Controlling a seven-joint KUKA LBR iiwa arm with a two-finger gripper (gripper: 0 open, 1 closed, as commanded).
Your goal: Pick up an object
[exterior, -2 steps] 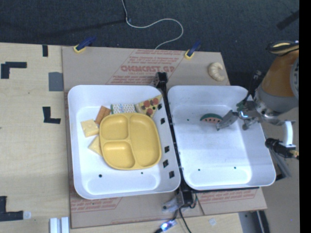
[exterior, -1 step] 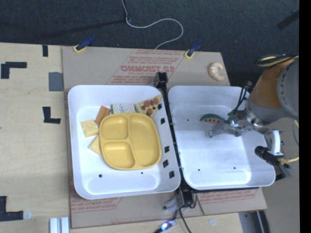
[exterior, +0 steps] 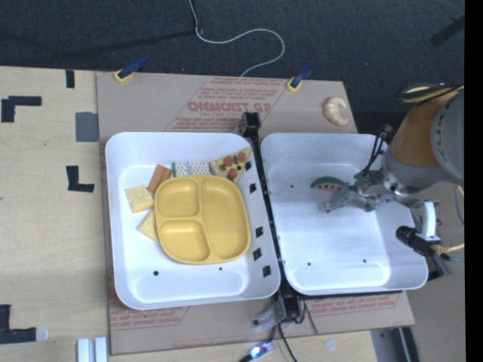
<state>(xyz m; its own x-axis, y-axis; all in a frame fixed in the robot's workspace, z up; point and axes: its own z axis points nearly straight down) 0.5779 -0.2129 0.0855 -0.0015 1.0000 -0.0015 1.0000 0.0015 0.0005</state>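
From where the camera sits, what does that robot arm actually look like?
The arm is bulky and rounded, grey with an orange band above the wrist. It narrows to a grey metal gripper with two slim fingers. A thin dark cable loops near the wrist.

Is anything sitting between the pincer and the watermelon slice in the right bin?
Nothing visible. The pincer is right beside the watermelon slice on the right bin's floor, just below the slice in the picture. The yellow plate and the other pieces lie in the left bin.

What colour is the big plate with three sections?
The divided plastic plate is yellow, seen in the camera view.
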